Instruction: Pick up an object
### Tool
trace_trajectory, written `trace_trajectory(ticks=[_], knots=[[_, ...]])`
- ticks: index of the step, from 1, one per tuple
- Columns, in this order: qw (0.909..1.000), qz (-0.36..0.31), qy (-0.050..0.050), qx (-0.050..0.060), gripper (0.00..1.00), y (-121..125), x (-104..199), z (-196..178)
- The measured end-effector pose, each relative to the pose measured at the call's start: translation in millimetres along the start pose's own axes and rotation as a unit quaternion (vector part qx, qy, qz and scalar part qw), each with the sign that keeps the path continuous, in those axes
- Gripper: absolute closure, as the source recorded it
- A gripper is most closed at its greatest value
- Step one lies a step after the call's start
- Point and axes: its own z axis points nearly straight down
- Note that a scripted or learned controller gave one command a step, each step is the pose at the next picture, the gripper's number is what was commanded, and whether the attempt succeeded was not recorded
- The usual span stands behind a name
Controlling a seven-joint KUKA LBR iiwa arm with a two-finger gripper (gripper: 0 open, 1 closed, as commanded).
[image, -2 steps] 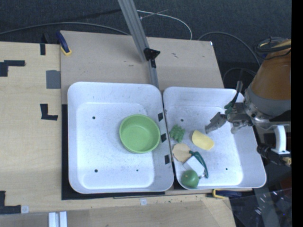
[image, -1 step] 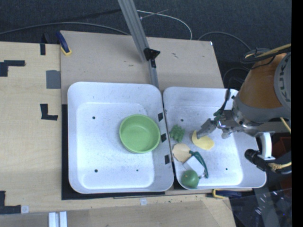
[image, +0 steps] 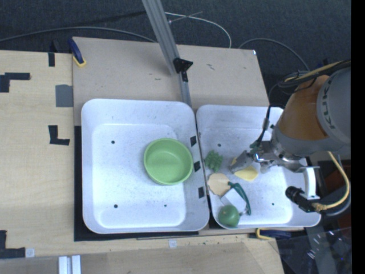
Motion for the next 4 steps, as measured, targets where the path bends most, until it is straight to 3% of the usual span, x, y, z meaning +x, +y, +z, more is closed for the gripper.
trace_trajectory(ticks=[1, 2, 3, 4], knots=[[1.0000, -0.001, 0.000, -0.002, 1.00, 0.7, 0.8, -12.7], [1.0000, 0.000, -0.001, -0.006, 1.00, 2.1, 0.7, -75.8], [1.0000, 0.000, -0.001, -0.004, 1.00, 2.5, 1.1, -91.2], [1.0000, -0.003, 0.000, -0.003, 1.00, 8.3, 55.8, -82.8]])
